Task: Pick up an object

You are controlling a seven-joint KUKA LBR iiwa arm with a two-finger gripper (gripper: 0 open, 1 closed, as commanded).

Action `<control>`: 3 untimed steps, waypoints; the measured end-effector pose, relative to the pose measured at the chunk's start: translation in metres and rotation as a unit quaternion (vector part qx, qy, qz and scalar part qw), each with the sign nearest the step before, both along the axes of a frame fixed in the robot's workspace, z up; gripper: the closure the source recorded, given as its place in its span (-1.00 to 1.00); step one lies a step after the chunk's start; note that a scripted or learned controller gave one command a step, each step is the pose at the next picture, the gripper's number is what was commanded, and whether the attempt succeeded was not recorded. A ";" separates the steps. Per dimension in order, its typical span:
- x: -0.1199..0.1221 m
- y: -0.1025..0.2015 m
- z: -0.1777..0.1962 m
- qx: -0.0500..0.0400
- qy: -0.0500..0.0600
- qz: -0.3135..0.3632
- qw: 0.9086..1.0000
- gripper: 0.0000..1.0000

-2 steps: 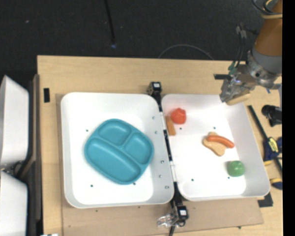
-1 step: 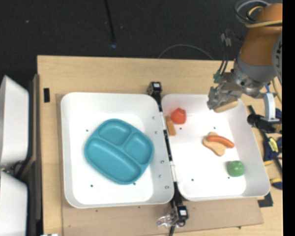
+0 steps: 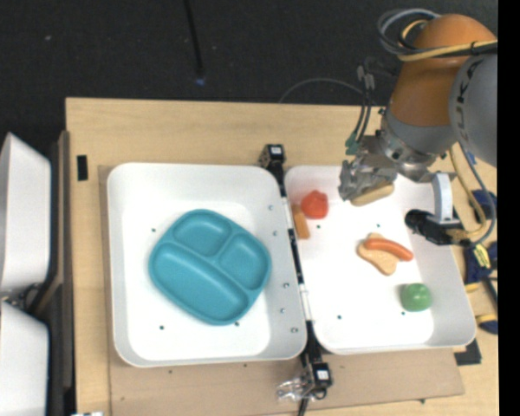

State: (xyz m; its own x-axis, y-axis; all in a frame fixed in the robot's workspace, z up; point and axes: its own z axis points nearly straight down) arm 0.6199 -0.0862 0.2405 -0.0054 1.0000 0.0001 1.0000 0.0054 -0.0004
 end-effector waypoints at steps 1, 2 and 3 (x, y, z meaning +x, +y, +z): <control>-0.018 0.047 -0.009 0.000 0.001 0.000 1.000 1.00; -0.038 0.096 -0.016 0.000 0.000 0.000 1.000 1.00; -0.048 0.139 -0.017 0.001 0.001 0.001 1.000 1.00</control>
State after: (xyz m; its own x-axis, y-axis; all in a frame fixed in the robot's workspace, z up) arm 0.5721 0.0528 0.2236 -0.0074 1.0000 0.0021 1.0000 0.0074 -0.0016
